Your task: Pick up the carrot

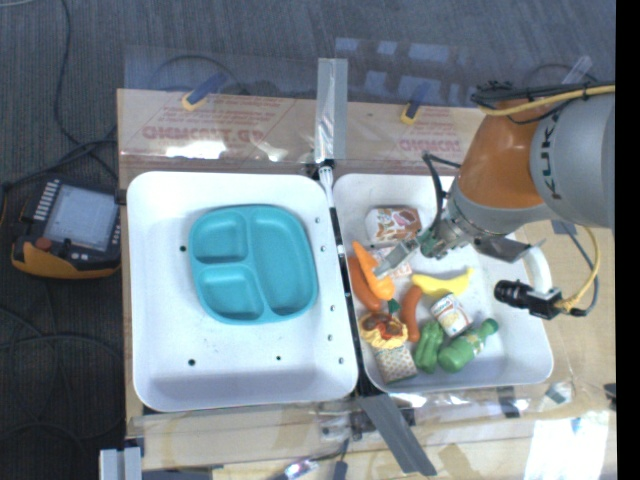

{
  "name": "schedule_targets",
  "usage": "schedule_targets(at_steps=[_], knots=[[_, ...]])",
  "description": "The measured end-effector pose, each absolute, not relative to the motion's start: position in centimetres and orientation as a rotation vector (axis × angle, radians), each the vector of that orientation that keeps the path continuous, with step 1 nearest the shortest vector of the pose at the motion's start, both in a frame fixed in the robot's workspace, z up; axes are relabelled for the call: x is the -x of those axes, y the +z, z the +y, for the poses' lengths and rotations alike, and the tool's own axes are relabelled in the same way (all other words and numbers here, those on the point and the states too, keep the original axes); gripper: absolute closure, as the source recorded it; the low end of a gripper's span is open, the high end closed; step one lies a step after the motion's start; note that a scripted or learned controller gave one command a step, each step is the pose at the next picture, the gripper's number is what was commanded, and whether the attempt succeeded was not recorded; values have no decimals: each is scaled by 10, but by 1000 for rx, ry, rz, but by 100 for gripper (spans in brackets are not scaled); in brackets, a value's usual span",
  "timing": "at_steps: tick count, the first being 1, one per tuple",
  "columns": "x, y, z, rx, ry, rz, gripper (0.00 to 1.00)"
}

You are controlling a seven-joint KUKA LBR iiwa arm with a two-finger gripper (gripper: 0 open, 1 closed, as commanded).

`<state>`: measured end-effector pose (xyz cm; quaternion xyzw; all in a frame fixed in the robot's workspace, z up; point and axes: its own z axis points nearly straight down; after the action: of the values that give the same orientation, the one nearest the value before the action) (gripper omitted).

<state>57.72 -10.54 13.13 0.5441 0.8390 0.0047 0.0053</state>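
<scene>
Green bottle lying low in right bin; carrot near left wall; fingers just beside carrot, gap unreadable.

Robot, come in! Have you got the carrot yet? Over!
Gripper low in the right bin, just right of the carrot. Carrot lying by the bin's left wall, not lifted. Banana and hot dog crowd close.
</scene>
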Motion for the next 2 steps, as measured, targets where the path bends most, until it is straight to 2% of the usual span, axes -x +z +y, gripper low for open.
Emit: schedule_targets(at_steps=[1, 2], knots=[[-503, 89, -107, -1723, 9, 2612, 0], [-556, 142, -166, -2139, -8, 2304, 0]])
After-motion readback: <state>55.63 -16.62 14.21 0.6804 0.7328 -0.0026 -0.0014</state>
